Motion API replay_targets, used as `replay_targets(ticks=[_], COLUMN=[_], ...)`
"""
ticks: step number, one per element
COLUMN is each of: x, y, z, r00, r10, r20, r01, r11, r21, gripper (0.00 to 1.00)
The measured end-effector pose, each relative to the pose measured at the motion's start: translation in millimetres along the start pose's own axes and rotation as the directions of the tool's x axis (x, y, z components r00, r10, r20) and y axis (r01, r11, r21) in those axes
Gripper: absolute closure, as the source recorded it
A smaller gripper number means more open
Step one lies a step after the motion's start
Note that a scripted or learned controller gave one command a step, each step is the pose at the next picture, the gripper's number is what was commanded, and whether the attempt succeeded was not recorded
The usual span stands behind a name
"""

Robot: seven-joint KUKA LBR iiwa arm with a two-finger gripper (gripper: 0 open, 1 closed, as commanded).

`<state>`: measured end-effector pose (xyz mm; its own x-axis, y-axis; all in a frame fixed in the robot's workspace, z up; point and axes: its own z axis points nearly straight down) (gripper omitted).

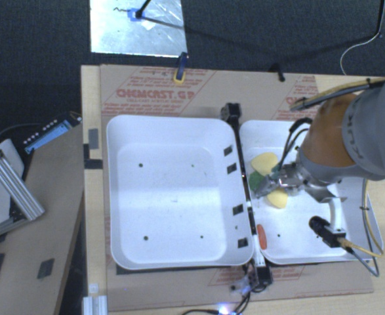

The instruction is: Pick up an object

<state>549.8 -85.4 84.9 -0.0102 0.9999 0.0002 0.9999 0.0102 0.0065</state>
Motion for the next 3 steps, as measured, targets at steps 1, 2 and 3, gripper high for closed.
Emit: replay_targets(ticks=[1,2,3], x=[-3.1,123.0,193.8], y=[-1.7,40.6,64.0], z=[-11.5,-105.5,-204.5], r00=[1.0,1.0,1.0], r10=[0.006,-0.008,-0.003], r20=[0.0,-0.005,-0.004], r01=[-0.006,0.008,0.003], r11=[1.0,1.0,1.0], r21=[0.0,-0.007,-0.007], gripper=[1.0,1.0,1.0])
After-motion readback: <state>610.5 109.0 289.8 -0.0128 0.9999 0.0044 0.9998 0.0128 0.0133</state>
